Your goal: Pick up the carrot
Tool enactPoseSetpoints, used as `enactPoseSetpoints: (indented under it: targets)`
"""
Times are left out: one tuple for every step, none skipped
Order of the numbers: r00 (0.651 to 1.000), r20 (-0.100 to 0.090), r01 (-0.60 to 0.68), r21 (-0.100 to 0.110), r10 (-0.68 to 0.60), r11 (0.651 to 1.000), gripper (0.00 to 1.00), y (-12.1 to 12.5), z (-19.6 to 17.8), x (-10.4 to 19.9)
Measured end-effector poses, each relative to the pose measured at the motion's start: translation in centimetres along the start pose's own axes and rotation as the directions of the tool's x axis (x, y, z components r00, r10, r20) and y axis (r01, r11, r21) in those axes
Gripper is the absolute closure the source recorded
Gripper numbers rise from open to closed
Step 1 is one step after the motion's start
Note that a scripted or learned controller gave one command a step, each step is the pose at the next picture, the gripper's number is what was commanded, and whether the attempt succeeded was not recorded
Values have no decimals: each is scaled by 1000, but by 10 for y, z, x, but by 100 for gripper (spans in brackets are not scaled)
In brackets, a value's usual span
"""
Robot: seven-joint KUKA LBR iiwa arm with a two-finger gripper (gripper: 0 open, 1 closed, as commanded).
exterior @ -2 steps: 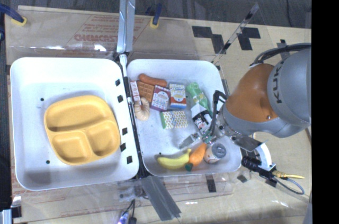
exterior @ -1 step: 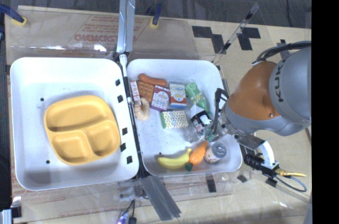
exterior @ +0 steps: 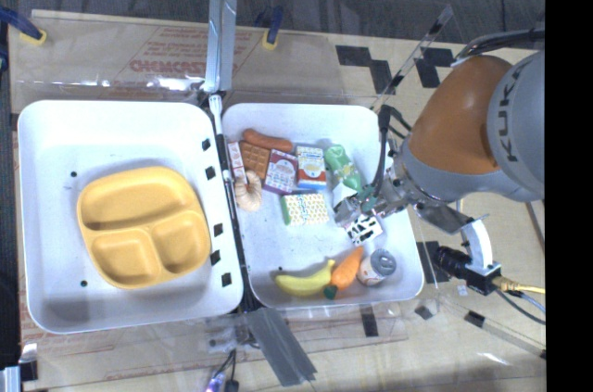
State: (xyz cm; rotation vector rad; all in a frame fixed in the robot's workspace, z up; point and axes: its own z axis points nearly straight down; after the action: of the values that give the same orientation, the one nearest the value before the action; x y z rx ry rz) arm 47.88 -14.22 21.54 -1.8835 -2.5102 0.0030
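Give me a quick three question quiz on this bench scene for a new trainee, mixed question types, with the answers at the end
1. True or false: the carrot lies in the left bin.
2. What touches the carrot's left side? A) banana B) yellow tray C) sausage
3. Fill in: the yellow tray sits in the ___ bin.

Key: 1 false, it lies in the right bin, near its front edge. 2 A, the banana. 3 left.
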Motion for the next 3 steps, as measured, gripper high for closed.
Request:
enactPoseSetpoints:
  targets:
    - [1000,0,2,0,-2,1000,0,0,0,0]
    - [999,-3,-41,4,41,999,0,-5,120,-10]
    - [996,-25,-85,5,85,996,0,-15,126,-53]
